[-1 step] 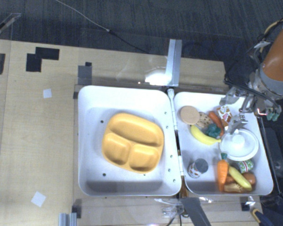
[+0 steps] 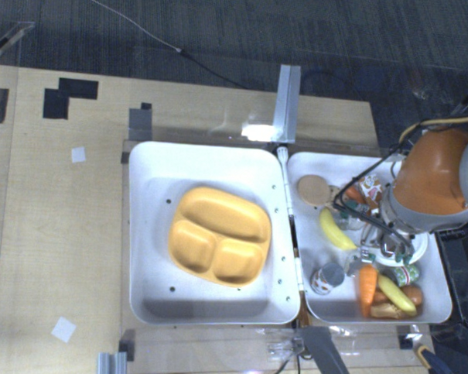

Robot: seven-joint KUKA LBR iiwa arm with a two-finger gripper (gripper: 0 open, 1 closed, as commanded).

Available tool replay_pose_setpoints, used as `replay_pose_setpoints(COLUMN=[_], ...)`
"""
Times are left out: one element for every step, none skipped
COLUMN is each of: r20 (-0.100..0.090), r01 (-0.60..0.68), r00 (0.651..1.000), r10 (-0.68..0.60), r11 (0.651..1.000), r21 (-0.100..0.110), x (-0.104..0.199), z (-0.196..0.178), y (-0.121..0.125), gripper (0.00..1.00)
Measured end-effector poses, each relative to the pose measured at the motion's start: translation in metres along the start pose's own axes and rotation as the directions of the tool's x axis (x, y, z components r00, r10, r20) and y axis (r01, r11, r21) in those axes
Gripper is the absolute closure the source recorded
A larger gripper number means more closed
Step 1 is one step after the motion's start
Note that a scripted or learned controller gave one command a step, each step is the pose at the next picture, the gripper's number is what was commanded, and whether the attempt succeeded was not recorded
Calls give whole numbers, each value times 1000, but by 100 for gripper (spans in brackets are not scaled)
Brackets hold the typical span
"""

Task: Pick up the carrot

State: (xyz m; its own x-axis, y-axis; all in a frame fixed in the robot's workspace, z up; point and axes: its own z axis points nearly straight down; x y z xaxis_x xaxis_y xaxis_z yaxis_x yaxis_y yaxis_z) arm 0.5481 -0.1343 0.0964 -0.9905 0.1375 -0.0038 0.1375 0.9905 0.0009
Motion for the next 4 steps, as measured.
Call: replay_pose_setpoints(r20=[12,22,16,14], r01=[12,18,408,408], r00=[1000,1000,913,913], r10=[-12,-18,-408,-408], r11=[1000,1000,913,913], r21=[1,1,7,7], x=[57,53,55,56], z=[7,-6,5,6], y=[-3,-1,-3,-3], gripper=[0,100,100,0])
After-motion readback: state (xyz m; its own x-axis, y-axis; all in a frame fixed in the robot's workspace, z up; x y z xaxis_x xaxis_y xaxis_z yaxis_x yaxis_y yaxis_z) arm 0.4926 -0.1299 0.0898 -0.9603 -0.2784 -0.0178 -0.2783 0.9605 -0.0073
